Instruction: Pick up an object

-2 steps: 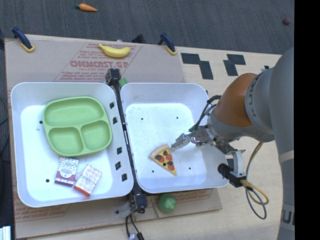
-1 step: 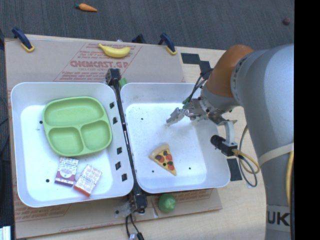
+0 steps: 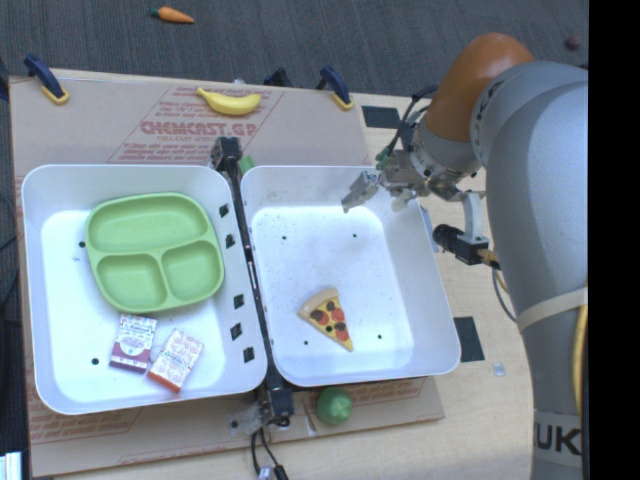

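Bright, even light; slight softness.

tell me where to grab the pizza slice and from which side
Probably from straight above, fingers closing across the two long sides of the pizza slice near its wider crust end. It lies flat in the right bin, tip toward the near-right corner, with bare floor all round, so the gripper has room.

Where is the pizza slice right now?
The pizza slice lies in the right bin, toward its near edge, well below the gripper and just up from the green ball outside the bin.
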Available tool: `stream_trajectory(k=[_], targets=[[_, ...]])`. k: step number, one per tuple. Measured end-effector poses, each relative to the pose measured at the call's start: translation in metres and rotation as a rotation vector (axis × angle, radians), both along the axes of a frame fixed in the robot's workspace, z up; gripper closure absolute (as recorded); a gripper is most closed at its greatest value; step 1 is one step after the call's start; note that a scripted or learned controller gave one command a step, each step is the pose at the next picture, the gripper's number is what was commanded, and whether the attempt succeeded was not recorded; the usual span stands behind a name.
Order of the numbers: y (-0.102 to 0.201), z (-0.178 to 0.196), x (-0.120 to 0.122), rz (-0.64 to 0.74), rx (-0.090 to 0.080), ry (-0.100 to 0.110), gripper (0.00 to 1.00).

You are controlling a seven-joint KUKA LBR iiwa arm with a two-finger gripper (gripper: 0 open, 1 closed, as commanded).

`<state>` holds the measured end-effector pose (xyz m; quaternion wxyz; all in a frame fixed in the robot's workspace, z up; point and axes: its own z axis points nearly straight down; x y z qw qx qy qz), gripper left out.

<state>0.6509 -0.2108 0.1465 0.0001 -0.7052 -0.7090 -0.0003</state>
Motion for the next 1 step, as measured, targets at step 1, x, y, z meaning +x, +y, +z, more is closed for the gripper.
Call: stream_trajectory(k=[1], targets=[[0.0702, 0.0248, -0.0635, 0.003, 0.000, 0.003, 0.00]])
